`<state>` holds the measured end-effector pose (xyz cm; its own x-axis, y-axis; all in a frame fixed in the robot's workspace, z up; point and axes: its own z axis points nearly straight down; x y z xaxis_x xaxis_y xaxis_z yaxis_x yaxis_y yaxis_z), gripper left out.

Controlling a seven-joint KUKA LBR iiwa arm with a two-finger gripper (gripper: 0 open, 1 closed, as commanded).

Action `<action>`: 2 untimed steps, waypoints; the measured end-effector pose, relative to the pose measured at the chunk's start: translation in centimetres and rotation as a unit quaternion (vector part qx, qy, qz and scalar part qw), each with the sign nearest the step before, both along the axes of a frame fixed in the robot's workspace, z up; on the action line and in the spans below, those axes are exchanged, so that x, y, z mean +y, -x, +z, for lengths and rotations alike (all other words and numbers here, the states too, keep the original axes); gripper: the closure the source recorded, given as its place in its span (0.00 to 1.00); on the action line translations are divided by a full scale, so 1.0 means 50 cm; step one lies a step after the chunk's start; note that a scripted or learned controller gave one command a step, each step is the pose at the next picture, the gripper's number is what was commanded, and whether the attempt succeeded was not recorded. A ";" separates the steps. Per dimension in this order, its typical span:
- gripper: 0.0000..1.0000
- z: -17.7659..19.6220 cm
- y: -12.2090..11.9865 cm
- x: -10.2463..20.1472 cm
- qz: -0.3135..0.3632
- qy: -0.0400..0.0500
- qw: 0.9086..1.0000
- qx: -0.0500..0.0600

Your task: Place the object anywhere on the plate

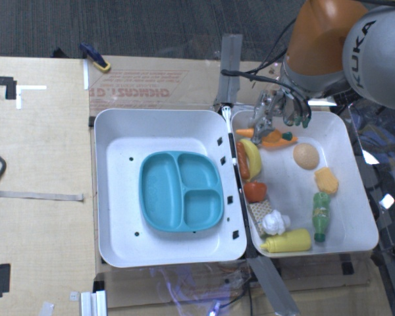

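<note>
My pincer (268,120) over carrot (275,137) in right bin (355,176); can't tell its opening. Risk: banana (249,158) crowds carrot, grasp may slip before plate (182,191)

plate (182,191): teal, three compartments, flat | left bin centre | nothing on it
</note>
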<state>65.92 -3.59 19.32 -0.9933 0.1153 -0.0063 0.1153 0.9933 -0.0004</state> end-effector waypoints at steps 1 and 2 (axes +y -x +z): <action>1.00 0.012 0.107 0.198 0.021 -0.001 1.000 0.002; 1.00 0.136 0.189 0.350 -0.011 -0.001 1.000 0.001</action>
<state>56.45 13.91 26.12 -0.9904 0.1380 -0.0044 0.1380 0.9904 0.0022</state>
